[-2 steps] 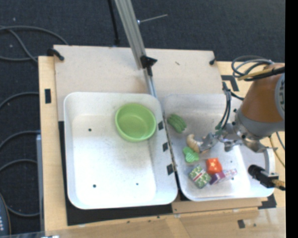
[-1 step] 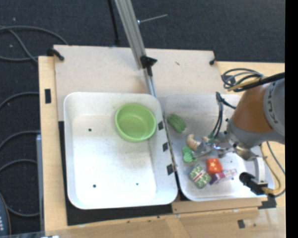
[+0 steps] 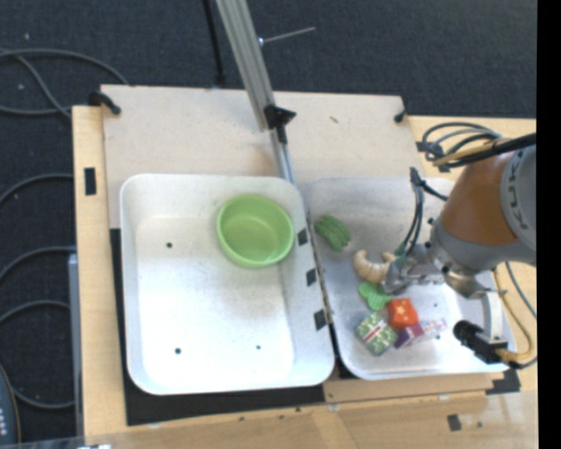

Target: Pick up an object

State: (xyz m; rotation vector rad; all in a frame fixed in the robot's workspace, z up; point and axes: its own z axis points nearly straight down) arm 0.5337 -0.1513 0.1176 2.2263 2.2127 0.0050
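Single fixed camera above bench (image 3: 206,129), slanted downward, apparently mid-distance; both bins (image 3: 150,279) framed.

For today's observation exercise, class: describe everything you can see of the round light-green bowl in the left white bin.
The round light-green bowl looks like smooth plastic, with a raised rim and a slightly darker inside. It stands upright, mouth up, with nothing visible inside it. It sits on the floor of the left white bin, in the far right part, close to the bin's right wall. Nothing else touches it, and it lies apart from the small objects in the other bin.
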